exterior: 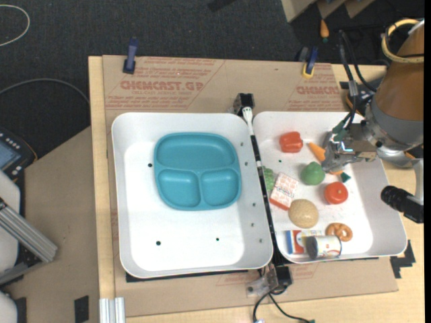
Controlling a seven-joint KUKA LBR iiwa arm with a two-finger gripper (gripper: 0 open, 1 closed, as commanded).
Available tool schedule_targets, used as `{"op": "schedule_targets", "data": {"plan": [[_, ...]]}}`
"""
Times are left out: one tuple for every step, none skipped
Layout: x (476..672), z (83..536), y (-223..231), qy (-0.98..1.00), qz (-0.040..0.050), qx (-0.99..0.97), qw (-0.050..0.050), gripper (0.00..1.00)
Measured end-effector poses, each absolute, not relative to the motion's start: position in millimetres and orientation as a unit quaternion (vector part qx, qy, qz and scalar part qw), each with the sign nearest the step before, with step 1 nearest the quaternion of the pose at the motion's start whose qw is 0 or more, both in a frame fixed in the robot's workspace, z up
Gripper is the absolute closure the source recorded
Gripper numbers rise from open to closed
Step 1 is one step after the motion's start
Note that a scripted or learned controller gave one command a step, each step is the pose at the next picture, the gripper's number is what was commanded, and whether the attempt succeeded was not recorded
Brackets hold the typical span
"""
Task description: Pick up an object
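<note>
My gripper (335,159) hangs over the upper right part of the right bin (377,241), with the grey arm and its orange band behind it. Just left of it lies an orange carrot (316,151), and a green ball (312,173) sits at its lower left. A red tomato (336,192) lies right below it. Nothing shows between the gripper's tips.
The right bin also holds a red pepper (291,142), a red-and-white packet (283,190), a green piece (269,178), a tan bun (304,213), a pretzel (339,232) and a small can (318,245). A teal divided plate (197,169) lies in the left bin (135,234).
</note>
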State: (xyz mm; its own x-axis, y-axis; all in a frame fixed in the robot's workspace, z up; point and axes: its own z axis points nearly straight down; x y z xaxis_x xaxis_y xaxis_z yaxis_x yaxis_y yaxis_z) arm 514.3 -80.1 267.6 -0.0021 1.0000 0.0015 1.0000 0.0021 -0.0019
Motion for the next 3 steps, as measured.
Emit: {"op": "schedule_targets", "data": {"plan": [[479.1,338,-12,-0.71,-0.0035,-0.704,-0.002,1.0],[478.7,319,75,-0.71,0.0007,-0.704,0.002,1.0],[479.6,352,40,-0.706,-0.0012,-0.708,-0.001,1.0]]}}
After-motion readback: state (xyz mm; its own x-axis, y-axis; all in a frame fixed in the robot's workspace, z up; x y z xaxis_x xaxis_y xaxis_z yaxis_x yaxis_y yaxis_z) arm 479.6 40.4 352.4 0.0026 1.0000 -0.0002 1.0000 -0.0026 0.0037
